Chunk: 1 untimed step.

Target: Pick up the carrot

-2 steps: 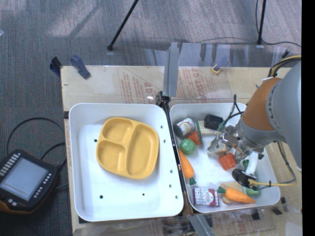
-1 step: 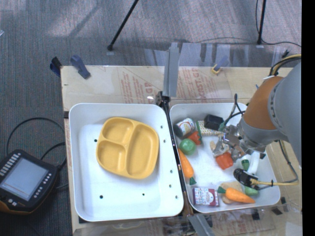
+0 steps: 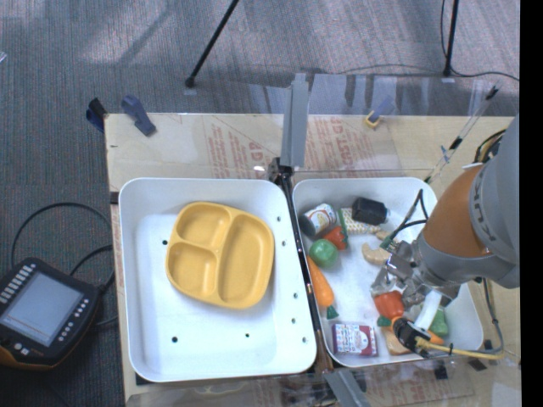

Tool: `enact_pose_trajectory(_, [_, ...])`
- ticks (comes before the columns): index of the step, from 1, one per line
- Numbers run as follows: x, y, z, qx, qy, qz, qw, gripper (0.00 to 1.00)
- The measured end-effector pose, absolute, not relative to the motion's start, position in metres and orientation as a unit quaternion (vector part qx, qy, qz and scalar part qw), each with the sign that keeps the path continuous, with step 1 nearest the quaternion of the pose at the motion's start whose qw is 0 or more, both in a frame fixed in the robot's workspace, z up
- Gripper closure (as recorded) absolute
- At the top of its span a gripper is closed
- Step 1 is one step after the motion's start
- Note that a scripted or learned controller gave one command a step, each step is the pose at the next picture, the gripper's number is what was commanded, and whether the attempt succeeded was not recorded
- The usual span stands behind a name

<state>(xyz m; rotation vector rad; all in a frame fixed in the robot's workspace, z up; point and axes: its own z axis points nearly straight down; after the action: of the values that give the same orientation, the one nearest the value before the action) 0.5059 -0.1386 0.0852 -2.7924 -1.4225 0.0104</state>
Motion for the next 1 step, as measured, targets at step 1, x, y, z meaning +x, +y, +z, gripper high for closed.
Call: enact_pose_trajectory(1, [0.5533, -0.1629, 0.1906, -0.94, -0.342, 0.0024, 0.001, 1.0])
